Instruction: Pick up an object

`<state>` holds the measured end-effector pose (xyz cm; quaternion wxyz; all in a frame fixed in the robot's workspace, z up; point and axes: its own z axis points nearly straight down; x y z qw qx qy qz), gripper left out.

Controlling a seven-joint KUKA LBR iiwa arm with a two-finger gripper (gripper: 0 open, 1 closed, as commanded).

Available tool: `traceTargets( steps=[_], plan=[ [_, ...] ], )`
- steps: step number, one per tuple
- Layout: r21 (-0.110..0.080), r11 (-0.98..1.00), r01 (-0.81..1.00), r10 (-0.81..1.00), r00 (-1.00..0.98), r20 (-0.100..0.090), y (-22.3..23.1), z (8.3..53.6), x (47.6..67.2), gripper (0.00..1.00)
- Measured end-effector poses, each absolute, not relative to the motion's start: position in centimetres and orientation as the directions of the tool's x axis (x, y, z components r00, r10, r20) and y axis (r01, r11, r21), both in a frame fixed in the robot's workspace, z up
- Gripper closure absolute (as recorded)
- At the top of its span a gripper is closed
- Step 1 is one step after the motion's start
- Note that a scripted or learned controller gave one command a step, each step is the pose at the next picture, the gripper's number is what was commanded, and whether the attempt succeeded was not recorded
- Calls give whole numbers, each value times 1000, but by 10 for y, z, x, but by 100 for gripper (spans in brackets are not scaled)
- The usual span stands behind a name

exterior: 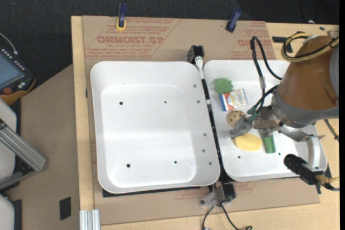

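Claw (241,127) spread open over yellow piece (248,142) near right bin's (253,169) front edge; looks light, smooth, slippery — grip across its middle.

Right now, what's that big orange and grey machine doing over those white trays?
A robot arm is reaching into the right bin, where a few small items lie: a green piece, a red, white and blue packet, a tan cookie-like piece, a yellow object and a green stick. Its gripper sits low among them, close above the yellow object. Nothing looks lifted yet. The left bin is beside it.
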<state>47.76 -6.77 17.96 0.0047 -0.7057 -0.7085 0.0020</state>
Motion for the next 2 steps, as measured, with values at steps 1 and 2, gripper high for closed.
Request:
traceTargets(
  steps=[1, 2],
  plan=[
    [-5, -7, 1000, 1000, 7, 1, -125, 80, 478, 0],
    [1, -2, 1000, 1000, 2, -1, -122, 95, 479, 100]
  ],
)
